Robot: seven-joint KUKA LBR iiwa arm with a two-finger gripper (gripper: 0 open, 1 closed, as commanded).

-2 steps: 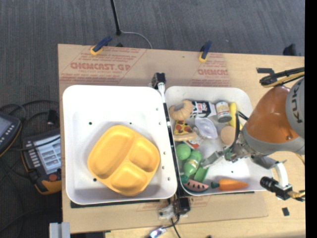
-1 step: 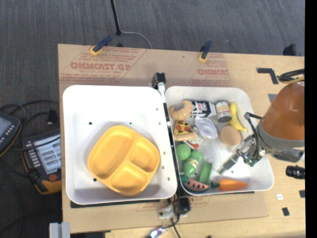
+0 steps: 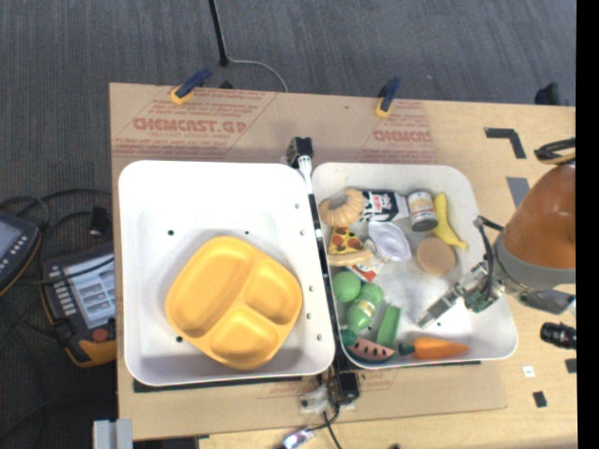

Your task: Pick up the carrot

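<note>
A smooth orange carrot with a tapered tip (image 3: pixel 440 349) was seen lying flat at the near edge of the right shallow white plastic bin (image 3: pixel 487 344), just right of a red watermelon slice with a green rind (image 3: pixel 372 350). The same bin was crowded with glossy toy food: a curved yellow banana (image 3: pixel 445 223), a small metal can (image 3: pixel 422 210), a flat tan disc (image 3: pixel 436 256), round green pieces (image 3: pixel 348 287) and a crinkled clear wrapper (image 3: pixel 390 242). In the left shallow white bin (image 3: pixel 150 195) a rounded yellow plastic tray with three moulded compartments (image 3: pixel 234 300) was set. The metallic two-finger gripper (image 3: pixel 435 312) was held low over the right bin, above the carrot and apart from it, below the arm's orange band (image 3: pixel 550 218). Whether it was spread or closed could not be told, and nothing was seen held in it.
</note>
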